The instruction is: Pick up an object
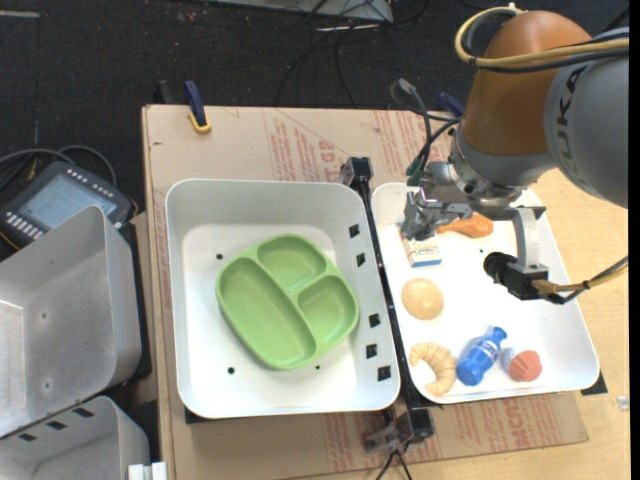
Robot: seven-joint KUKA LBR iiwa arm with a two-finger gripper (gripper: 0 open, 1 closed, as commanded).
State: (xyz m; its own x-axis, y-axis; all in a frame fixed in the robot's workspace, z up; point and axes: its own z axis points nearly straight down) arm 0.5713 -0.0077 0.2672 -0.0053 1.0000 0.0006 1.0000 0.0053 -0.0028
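Note:
My gripper [422, 220] hangs low over the far left part of the right bin [565, 318]. Just below it lies a small white box [426, 255] with a blue and red label, its far end under the gripper. An orange carrot-like piece [472, 227] lies right beside the gripper. Nearer the front sit a tan round bun [422, 298], a croissant [433, 363], a blue bottle [480, 356] and a red strawberry-like piece [525, 365].
The left bin [190, 268] holds a green divided plate [288, 300]. A black divider with clips [372, 268] runs between the bins. The arm's orange band [520, 78] and a black cable fitting [512, 273] hang over the right bin's far side.

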